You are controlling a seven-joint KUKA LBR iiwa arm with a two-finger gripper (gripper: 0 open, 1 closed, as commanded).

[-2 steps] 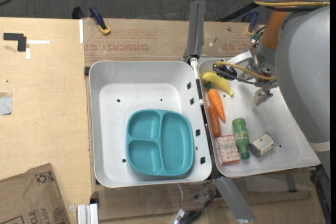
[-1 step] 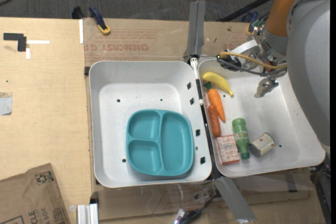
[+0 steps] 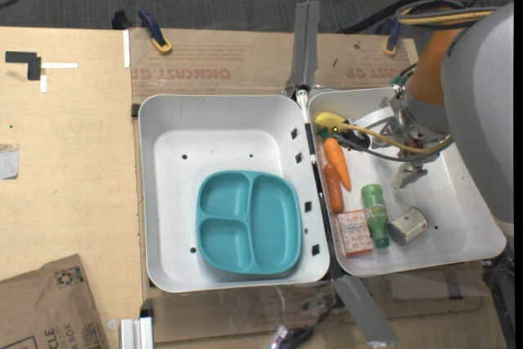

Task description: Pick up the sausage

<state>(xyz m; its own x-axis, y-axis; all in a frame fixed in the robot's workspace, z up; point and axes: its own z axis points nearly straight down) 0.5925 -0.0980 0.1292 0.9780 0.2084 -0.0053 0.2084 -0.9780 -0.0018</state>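
The sausage (image 3: 333, 194) is a slim reddish-orange piece lying along the left wall of the right bin (image 3: 458, 237). Its upper end is tucked under an orange carrot (image 3: 337, 159). My gripper (image 3: 412, 169) hangs over the middle of the right bin. It is well to the right of the sausage and apart from it, with nothing seen in it. The grey arm with its orange band (image 3: 433, 61) comes in from the upper right and hides the bin's far right part.
Also in the right bin are a yellow fruit (image 3: 329, 121), a green bottle (image 3: 375, 213), a small red box (image 3: 353, 231) and a grey can (image 3: 409, 225). Cables (image 3: 384, 139) trail from the wrist toward the carrot. A teal divided plate (image 3: 249, 222) lies in the left bin (image 3: 163, 176).
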